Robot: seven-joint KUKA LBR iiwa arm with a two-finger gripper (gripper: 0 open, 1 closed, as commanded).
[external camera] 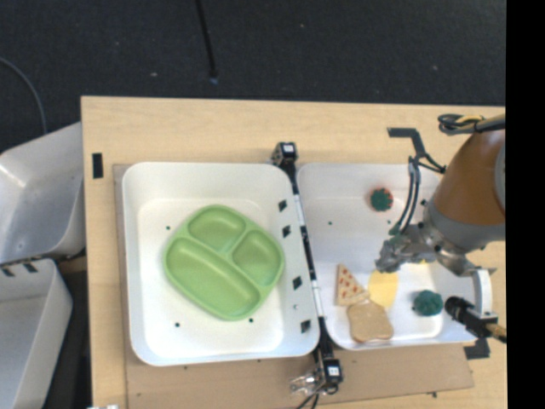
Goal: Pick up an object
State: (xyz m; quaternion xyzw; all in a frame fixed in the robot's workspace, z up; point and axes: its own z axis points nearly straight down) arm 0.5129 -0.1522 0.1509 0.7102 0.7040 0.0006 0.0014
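A: Scene, largest first?

B: A light wooden surface (213,130) is seen from above, set on dark floor. Two shallow white bins are carried on it side by side: the left bin (145,331) and the right bin (341,186), joined along a black-clipped seam.

A: Arm?

B: The arm (473,186) is seen entering from the right, orange band above a grey wrist, over the right half of the right bin. The gripper (390,259) is positioned low over the bin floor, just above the yellow piece (384,290). Whether it is released or clenched can't be told; the tip is blurred and dark. Nothing is seen held by it.

A: Left bin contents?

B: One green divided plate (223,261) is laid flat near the middle, three compartments, slightly rotated.

A: Right bin contents?

B: Five small items are counted. A tan bread-shaped piece (370,322) is placed at the front edge. The yellow piece is located just behind it, touching or nearly so. A pizza-slice wedge (347,285) is set just left of the yellow piece, near the seam. A dark green lump (427,302) is found to the right, apart from the cluster, beneath the wrist. A small round red-and-green item (381,198) is located well back, alone.
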